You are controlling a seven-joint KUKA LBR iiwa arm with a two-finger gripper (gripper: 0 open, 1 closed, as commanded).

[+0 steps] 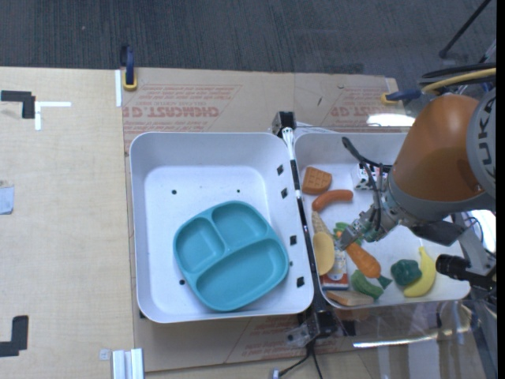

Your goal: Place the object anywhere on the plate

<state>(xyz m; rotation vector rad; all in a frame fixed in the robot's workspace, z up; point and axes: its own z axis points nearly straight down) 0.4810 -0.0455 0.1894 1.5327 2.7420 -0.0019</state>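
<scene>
The hand (364, 229) hangs low over the right bin (410, 144), down among the toy food, and whether it is spread or pinched I cannot tell, the wrist hides it. Just below the hand lies a carrot (364, 260), which looks the likeliest object for this task, though that is a guess. Left of the hand sit a sausage (332, 199) and, further up, a waffle (316, 181); to its lower right a green pepper (405, 272) and a banana (423, 275). The blue plate (230, 254) rests well to the left of the hand, in the left bin (150, 212). The carrot is probably light, hard plastic, smooth and inclined to slip; taking it across the thick middle should serve best, since the tapered end would squirt out
</scene>
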